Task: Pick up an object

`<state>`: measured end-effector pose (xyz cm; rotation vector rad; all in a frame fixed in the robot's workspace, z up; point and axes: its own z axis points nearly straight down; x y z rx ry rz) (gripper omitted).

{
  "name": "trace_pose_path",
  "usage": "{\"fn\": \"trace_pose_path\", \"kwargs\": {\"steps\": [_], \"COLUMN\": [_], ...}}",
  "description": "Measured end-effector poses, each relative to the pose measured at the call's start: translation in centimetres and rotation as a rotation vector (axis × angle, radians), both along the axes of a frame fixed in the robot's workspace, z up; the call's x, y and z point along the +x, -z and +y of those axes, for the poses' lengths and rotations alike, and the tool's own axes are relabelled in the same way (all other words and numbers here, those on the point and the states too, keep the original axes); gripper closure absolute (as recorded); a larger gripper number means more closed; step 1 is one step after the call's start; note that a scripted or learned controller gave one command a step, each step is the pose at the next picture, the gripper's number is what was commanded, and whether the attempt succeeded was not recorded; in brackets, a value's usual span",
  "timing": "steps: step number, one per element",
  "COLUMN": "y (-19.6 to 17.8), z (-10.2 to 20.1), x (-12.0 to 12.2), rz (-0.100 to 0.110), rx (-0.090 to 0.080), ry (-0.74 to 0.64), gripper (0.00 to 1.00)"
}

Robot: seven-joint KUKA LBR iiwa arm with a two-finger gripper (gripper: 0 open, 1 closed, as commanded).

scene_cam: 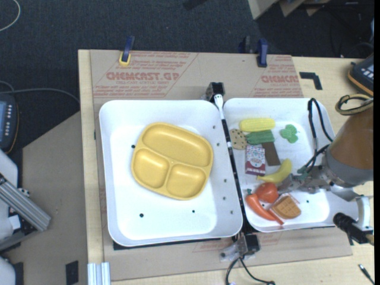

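The right bin [270,103] holds several toy foods: a yellow corn cob [256,124], a green piece [289,133], a dark green pickle [260,137], a round cracker [238,139], a red packet [255,159], a brown bar [272,154], a banana [279,172], a red tomato [268,192], an orange carrot [260,207] and a slice of toast [287,207]. My gripper [295,183] reaches in from the right, low over the bin, between the banana's end and the toast, just right of the tomato. Nothing shows in its grasp.
The left bin [119,177] carries a yellow three-compartment plate [172,159]. A black cable [313,123] loops over the right bin's far right side. The arm's orange band [356,144] stands over the bin's right rim.
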<state>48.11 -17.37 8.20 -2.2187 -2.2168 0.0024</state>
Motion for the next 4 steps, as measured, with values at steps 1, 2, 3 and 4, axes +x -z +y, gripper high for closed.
{"fn": "trace_pose_path", "kwargs": {"steps": [1,2,3,4], "y": [-1.3,-6.8,-11.2,-14.5], "z": [-0.1,0.5,0.0,-0.1], "x": [0.1,1.1,1.1,1.3], "rz": [-0.005,-0.011,-0.011,-0.011], "rx": [-0.003,-0.005,-0.006,-0.005], "ry": [0.001,-0.003,-0.001,-0.002], "gripper": [1.0,1.0,1.0,1.0]}}
